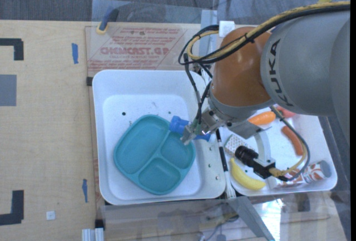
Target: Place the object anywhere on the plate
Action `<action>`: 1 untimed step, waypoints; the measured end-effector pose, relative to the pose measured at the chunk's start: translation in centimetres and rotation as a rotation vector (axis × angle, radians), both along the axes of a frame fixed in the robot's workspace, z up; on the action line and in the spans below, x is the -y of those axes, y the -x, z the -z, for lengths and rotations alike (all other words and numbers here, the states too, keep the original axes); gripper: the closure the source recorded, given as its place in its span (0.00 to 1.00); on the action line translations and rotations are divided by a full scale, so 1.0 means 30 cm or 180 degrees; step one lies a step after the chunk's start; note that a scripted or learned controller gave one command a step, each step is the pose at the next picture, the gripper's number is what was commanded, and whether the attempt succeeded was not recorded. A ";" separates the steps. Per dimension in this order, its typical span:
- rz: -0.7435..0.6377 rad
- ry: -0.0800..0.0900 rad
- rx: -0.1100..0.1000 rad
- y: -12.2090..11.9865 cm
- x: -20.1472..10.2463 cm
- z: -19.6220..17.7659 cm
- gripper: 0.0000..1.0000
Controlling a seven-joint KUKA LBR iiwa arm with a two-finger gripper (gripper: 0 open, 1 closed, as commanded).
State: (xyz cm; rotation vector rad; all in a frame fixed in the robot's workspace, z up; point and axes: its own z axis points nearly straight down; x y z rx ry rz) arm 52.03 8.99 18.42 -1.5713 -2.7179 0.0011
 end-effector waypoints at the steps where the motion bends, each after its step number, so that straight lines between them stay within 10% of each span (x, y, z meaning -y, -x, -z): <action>1: 0.0009 0.0001 0.0003 -0.001 0.006 0.000 0.00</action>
